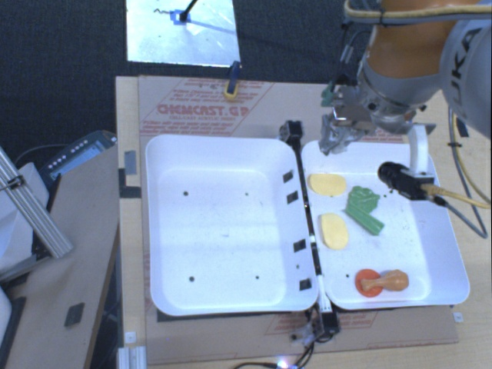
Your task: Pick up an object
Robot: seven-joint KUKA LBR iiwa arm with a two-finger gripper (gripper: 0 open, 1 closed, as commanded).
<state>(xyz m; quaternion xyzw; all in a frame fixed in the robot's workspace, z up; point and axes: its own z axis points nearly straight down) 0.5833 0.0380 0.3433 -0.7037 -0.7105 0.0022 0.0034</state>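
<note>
Roughly, near to far:
Near corner: an orange toy [382, 282], pale orange body with a red rounded end, lies by the front wall of the right bin [453, 279].
Mid bin, left: a yellow oval [334, 231], flat and smooth, lies close to the divider.
Mid bin, centre: a green piece [364, 209], knobbly and bent, lies just beside the oval, apart from it.
Further back: a second yellow piece [327, 184], flat and wider, lies near the divider at the back of the bin.
Back right: a black part with a cable [403, 180] hangs from the arm over the bin.
Gripper: the gripper [332, 141] hovers at the bin's back left corner, just beyond the second yellow piece; nothing sits between its fingers, and whether they are spread or closed I cannot tell.
Left bin: the left bin [223, 221] sits alongside, white.
Progress: nothing is picked yet; all four things lie on the bin floor. By my reading, choosing one, descending, closing and lifting are all left.
Likeliest target: the second yellow piece, being nearest the gripper; its flatness may make it hard to grasp.
</note>
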